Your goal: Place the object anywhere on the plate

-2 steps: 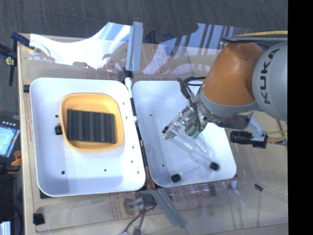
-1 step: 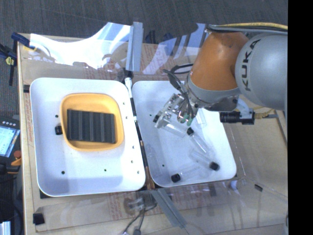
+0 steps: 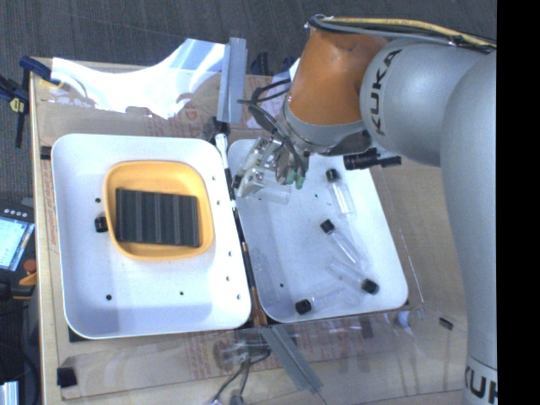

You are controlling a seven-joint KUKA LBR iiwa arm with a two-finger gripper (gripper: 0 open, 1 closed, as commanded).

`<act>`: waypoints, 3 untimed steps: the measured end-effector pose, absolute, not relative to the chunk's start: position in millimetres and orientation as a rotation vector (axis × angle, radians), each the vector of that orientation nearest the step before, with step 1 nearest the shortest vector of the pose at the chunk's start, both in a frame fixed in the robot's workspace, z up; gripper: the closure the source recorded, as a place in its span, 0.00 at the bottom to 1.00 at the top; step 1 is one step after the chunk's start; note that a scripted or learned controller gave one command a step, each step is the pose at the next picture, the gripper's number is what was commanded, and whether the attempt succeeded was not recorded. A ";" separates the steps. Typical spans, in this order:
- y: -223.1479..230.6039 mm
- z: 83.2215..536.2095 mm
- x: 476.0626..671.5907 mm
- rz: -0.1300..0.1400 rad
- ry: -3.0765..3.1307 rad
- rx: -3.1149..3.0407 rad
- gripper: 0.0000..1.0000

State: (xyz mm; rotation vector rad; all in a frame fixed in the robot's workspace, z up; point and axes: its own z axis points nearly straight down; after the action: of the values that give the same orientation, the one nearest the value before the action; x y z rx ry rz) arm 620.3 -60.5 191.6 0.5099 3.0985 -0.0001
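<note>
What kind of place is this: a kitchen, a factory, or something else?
Most likely a robotics research bench: a KUKA arm reaches over two white bins, the left bin holding a yellow plate, the right bin clear tubes with black caps; loose cables lie at the bench edge.

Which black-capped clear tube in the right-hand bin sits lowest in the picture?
The tube by the bin bottom edge, its cap pointing left; the others lie higher.

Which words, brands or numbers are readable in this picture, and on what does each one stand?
"KUKA": on the grey arm link, beside the orange band.
"KU": on the arm's lower part, cut by the picture's edge.
The small screen at the left edge: too small to read.
</note>
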 end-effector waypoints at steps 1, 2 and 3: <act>-61.0 191.9 620.4 -0.001 3.098 0.511 0.00; -6.7 192.9 634.0 -0.001 3.098 0.504 0.00; -7.1 192.9 634.0 -0.001 3.097 0.505 0.00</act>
State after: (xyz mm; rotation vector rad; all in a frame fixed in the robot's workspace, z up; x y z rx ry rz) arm 634.0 -7.1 192.9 0.5052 3.0974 -0.0008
